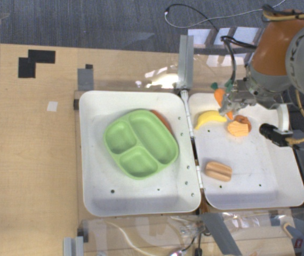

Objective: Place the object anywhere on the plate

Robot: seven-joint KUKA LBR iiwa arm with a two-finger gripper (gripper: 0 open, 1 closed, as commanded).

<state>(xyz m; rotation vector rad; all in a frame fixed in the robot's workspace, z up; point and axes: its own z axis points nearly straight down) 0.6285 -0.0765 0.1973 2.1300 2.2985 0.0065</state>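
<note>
Right now my end effector hangs low at the back of the right white bin, and whether it is spread or pinched I cannot tell. Just beside it, toward the green three-compartment plastic plate in the left bin, lies the small yellow toy banana. It looks light, stiff and smooth, likely slippery; I would grip across its thick middle.

I count two white bins, one green divided plate, one banana, one carrot, one orange toy chunk, and one bread roll.
</note>
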